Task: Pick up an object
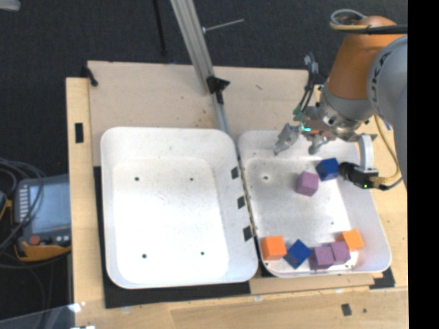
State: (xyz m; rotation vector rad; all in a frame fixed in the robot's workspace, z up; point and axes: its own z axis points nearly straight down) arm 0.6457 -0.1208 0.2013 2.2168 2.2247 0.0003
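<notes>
My gripper (pixel 300 141) hangs over the far end of the right bin (pixel 255 146), open, with nothing between its fingers. A blue cube (pixel 328 168) lies just to the right and nearer than it, and a purple cube (pixel 307 183) sits beside that one toward the bin's middle. Along the near edge lie an orange cube (pixel 274 247), a second blue cube (pixel 298 253), two purple cubes (pixel 321 257) (pixel 339 252) side by side, and another orange cube (pixel 353 238).
The left bin (pixel 110 184) stands next to the right one, with black clips between them. A slanted metal rail (pixel 195 43) runs from the top down to the bins' far junction. A control pendant (pixel 41 214) sits off the bench at left.
</notes>
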